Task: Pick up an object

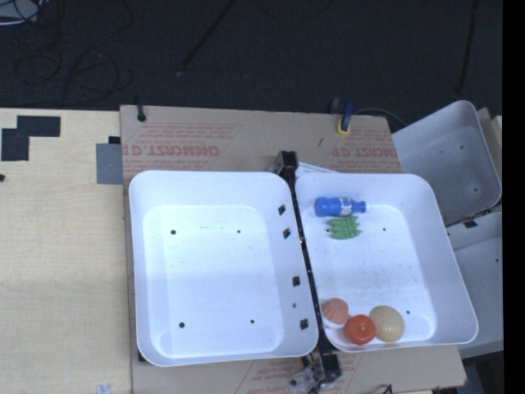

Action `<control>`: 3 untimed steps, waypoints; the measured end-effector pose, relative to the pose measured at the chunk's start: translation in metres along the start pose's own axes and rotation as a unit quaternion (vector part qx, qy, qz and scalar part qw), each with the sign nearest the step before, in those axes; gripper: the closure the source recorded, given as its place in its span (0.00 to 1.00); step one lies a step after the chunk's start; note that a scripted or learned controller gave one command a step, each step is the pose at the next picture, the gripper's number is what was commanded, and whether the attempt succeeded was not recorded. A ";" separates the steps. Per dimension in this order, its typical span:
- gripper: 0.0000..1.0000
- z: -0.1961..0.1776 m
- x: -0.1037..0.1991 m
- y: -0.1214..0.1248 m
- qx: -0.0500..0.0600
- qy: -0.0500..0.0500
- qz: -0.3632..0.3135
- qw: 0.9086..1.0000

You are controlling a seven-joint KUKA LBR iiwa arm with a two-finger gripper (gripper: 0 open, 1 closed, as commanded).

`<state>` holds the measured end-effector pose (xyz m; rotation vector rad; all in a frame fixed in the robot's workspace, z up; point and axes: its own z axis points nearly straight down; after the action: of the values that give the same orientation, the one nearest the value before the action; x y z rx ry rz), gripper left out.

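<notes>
**Bins and contents, gripper unseen**

Two shallow white plastic bins sit side by side on printed cardboard. The right bin holds a blue bottle lying on its side, a ridged green piece just below it, and, clustered at the near edge, a pink round, a red tomato-like ball and a speckled tan ball. The gripper's state cannot be told.

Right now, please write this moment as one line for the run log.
right bin: blue bottle, green object, pink item, red item, tan ball | nothing lifted yet
</notes>
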<state>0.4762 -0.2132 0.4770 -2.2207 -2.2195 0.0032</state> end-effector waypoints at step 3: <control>1.00 -0.024 -0.001 0.000 -0.003 -0.001 -0.002 1.000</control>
<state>0.4761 -0.2138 0.5014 -2.2211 -2.2269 -0.0014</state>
